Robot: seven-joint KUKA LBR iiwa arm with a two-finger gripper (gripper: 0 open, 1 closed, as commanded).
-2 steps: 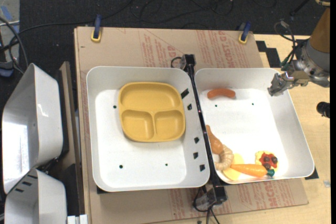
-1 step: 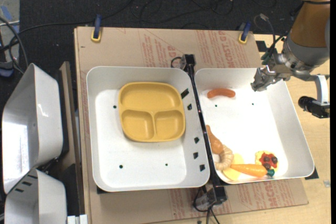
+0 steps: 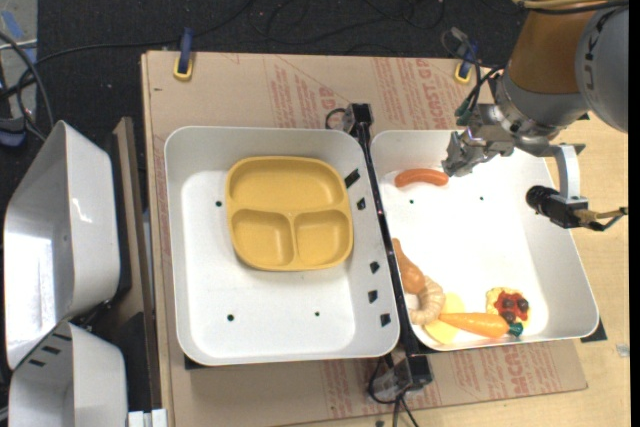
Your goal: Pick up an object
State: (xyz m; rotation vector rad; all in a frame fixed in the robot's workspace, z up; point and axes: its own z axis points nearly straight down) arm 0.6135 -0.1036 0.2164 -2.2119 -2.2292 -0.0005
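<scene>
Two white bins are sitting side by side: the left bin [image 3: 190, 245] is holding a yellow divided tray [image 3: 290, 212]. In the right bin [image 3: 560, 255], the gripper [image 3: 462, 155] is hovering just beside the orange sausage [image 3: 421, 178]; its state cannot be told. A carrot [image 3: 475, 323] and blurred food items [image 3: 420, 290] are lying near the front wall.

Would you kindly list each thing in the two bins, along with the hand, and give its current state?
yellow divided plate: upright, flat in the left bin, compartments bare.
sausage: lying flat near the right bin's far edge, beside the hand.
carrot: lying flat near the right bin's near edge.
pizza slice: lying flat, right of the carrot.
hand: low over the right bin, nothing visibly held.
</scene>
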